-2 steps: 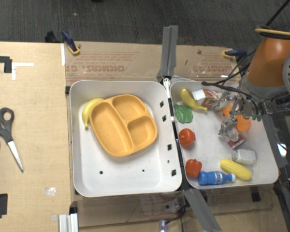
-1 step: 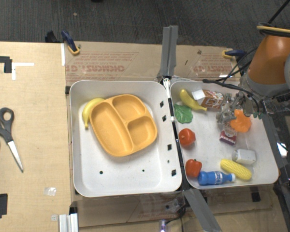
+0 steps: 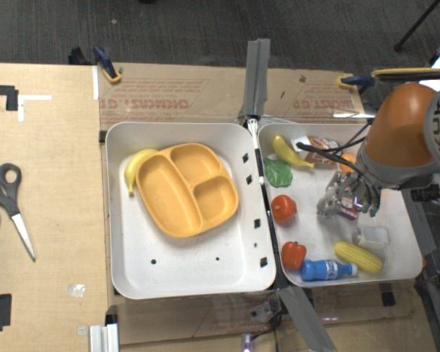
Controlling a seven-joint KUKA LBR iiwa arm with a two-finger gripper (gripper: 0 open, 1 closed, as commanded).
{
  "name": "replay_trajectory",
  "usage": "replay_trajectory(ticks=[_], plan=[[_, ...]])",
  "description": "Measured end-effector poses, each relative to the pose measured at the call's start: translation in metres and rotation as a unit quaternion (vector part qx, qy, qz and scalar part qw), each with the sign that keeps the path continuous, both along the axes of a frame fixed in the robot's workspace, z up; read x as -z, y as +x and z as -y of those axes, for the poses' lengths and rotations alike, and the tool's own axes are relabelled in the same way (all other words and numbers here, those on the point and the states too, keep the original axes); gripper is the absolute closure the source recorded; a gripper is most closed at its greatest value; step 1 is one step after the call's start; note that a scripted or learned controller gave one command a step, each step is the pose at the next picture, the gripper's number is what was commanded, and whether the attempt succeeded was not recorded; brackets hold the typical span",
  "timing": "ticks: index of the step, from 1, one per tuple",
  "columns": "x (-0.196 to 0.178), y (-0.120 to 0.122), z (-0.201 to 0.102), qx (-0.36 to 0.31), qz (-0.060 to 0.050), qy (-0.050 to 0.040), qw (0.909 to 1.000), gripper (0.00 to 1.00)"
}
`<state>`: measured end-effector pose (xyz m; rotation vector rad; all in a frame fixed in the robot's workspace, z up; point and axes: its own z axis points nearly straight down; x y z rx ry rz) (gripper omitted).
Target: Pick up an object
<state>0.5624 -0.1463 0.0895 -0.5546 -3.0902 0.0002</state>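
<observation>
Objects for picking lie in the right-hand bin [image 3: 411, 262], at the right of the frame. Along its near edge, lowest in the picture, a blue bottle [image 3: 327, 270] lies on its side with a red pepper [image 3: 293, 254] just to its left and a yellow corn cob [image 3: 358, 257] just to its right. A little further up sits a small clear piece [image 3: 372, 236], pale against the white floor. Above the pepper, at the bin's left side, rests a red tomato [image 3: 283, 207], and beyond that a green piece [image 3: 278, 173]. The tool [image 3: 346, 201] hangs in the middle of this bin, low over something purple [image 3: 347, 212] that shows just beneath it; I cannot tell from here whether it is open or closed. The grey arm [image 3: 400, 134] with its orange band comes in from the right edge of the frame. At the far end of the bin a yellow banana [image 3: 289, 152] lies on a slant, next to a printed packet [image 3: 324, 151].

To the left, in the middle of the frame, the other bin [image 3: 169, 277] carries an orange divided plate [image 3: 186, 188] with a second banana [image 3: 136, 166] tucked against its upper left rim. On the worktop [image 3: 44, 196] at the far left edge lie scissors [image 3: 13, 207].
</observation>
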Motion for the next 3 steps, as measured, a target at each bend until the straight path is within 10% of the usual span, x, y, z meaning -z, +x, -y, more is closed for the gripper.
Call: replay_trajectory(ticks=[1, 2, 3], plan=[[0.000, 0.000, 0.000, 0.000, 0.000, 0.0000, 1.0000, 0.00], [-0.008, -0.077, 0.008, -0.015, 0.014, -0.0039, 0.9998, 0.00], [-0.013, -0.078, 0.008, -0.017, 0.009, -0.0023, 0.9998, 1.00]])
